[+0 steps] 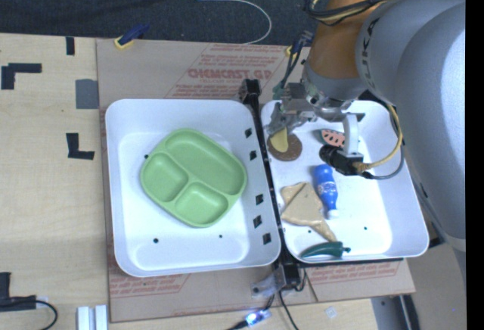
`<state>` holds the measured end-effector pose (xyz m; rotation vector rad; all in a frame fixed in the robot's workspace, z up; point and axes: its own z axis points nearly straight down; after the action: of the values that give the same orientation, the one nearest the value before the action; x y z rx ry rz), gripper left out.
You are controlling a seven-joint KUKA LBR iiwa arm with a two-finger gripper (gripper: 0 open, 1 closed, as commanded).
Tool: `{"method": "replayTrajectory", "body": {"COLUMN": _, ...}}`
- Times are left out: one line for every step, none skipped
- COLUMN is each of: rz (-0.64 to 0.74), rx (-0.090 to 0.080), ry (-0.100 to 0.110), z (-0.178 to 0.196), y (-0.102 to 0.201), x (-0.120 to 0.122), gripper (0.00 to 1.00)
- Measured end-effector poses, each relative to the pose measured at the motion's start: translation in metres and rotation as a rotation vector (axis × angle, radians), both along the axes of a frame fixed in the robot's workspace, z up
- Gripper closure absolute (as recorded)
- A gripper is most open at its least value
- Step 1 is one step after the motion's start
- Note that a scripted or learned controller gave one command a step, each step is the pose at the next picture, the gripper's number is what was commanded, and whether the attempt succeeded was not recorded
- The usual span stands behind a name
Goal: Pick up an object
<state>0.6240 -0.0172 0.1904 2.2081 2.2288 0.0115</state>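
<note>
My gripper (280, 130) hangs low over the far left corner of the right bin (393, 241), directly above a round brown disc with a yellow piece on it (286, 147). It seems to touch or nearly touch that disc. To the disc's right lies a small orange-red object with dark spots (333, 138). A blue bottle (325, 189) lies in the middle of the bin, next to a tan wedge (305, 207). A green curved item (325, 250) rests at the near edge.
The left bin (125, 245) holds a green divided plate (193, 178). A black divider (261, 169) runs between the bins. The big grey arm and orange band (344, 26) cover the right bin's far right side. A black cable (382, 166) loops from the wrist.
</note>
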Motion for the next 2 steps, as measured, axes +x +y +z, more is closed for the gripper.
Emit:
{"method": "replayTrajectory", "body": {"rz": -0.007, "rx": -0.002, "ry": 0.001, "z": 0.1, "y": 0.0, "x": -0.022, "gripper": 1.0}}
{"method": "replayTrajectory", "body": {"rz": -0.005, "rx": -0.001, "ry": 0.002, "z": 0.178, "y": 0.019, "x": -0.045, "gripper": 1.0}}
